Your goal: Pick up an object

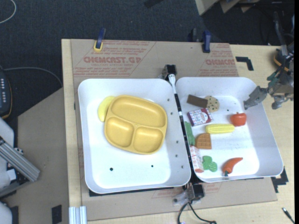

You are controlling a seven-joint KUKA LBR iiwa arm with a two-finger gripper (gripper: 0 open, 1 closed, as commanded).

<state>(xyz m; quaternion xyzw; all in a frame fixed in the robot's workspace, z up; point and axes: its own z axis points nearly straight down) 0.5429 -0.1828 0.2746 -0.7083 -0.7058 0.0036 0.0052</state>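
Note:
My gripper point(267, 99) hangs at the right rim of the right bin point(266, 139), open, with nothing between its fingers. Just below and left of it lies a red tomato point(238, 119). Further left are a yellow corn cob point(219, 129), a red packet point(198, 117), a brown chocolate bar point(196, 101) and a cookie point(212, 104). Nearer the front lie an orange waffle piece point(203, 141), a red chili point(232, 164) and a small green toy point(209, 164).
The left bin point(93, 157) holds a yellow divided plate point(135, 123) with a banana point(103, 107) tucked at its left. A green stick point(188, 132) and a red-and-white packet point(196, 161) lie along the right bin's left wall. Clamps stand at the bench's back edge.

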